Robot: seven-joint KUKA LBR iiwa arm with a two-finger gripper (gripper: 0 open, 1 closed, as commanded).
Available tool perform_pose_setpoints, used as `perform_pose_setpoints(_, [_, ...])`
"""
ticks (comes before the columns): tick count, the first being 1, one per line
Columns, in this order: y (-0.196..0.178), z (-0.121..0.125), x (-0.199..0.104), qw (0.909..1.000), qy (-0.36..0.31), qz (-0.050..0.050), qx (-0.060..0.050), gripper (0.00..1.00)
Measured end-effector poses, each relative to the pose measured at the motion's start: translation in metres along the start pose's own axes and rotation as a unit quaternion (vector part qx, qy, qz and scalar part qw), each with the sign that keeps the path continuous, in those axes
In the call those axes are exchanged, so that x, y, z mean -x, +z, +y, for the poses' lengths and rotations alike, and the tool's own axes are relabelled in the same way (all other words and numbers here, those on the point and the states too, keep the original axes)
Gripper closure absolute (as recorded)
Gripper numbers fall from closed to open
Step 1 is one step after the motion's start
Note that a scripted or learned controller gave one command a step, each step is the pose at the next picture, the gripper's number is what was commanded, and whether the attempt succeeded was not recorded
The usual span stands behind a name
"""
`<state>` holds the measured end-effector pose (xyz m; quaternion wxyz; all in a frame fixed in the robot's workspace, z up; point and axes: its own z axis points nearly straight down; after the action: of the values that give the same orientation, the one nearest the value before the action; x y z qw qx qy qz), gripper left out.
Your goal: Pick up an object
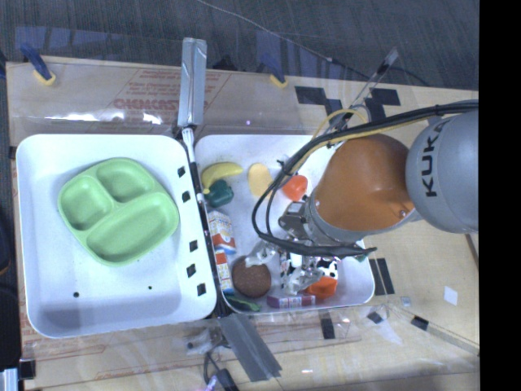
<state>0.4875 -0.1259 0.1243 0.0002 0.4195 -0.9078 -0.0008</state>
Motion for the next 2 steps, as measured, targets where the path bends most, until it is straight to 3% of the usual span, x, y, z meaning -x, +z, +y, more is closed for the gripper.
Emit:
perform_pose_setpoints(1, [0.029, -0.027, 0.05, 0.9997, 0.022, -0.001, -0.003, 0.0])
perform_pose_setpoints(2, [0.031, -0.071, 0.093, 0.9998, 0.02, -0.001, -0.003, 0.0])
